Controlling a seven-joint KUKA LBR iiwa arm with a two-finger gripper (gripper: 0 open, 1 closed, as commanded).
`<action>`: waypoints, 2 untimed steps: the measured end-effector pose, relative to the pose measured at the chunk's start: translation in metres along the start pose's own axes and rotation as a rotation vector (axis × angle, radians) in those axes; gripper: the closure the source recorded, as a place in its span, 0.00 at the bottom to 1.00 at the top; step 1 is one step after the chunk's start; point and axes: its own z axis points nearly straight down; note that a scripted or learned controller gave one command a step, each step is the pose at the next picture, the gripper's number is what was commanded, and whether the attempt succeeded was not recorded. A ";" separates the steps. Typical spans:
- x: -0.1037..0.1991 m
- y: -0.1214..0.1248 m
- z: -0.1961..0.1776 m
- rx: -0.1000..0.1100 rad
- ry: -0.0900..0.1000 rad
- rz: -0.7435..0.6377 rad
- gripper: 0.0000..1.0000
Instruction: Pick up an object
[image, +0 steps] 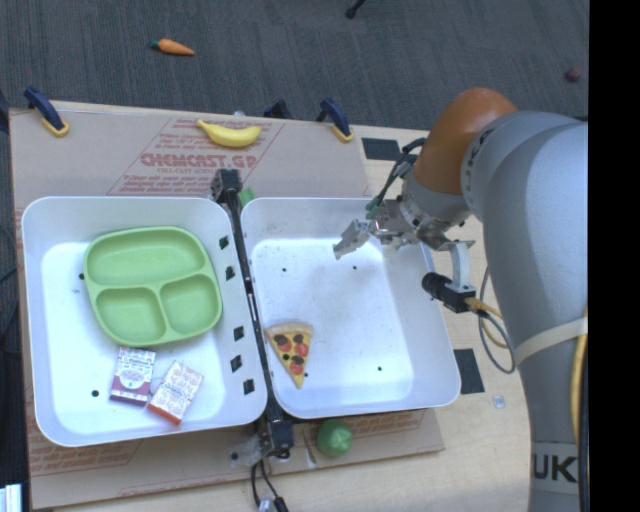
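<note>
A toy pizza slice (290, 350) lies near the front left of the right bin (400, 370). My gripper (355, 240) hangs over the back of that bin, well behind and to the right of the slice, with nothing visibly in it. In the left bin (40, 330) sit a green divided plate (152, 282) and, in front of it, two small snack packets (133, 375) (176, 390).
A toy banana (230, 131) rests on the cardboard behind the bins. A green ball (335, 437) sits outside the right bin's front edge. A black clamp strip (243, 300) runs between the bins. A toy carrot (175, 46) lies on the floor beyond.
</note>
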 end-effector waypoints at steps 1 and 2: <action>0.000 -0.013 0.006 0.001 -0.001 0.001 0.00; 0.000 -0.013 0.006 0.001 -0.001 0.001 0.00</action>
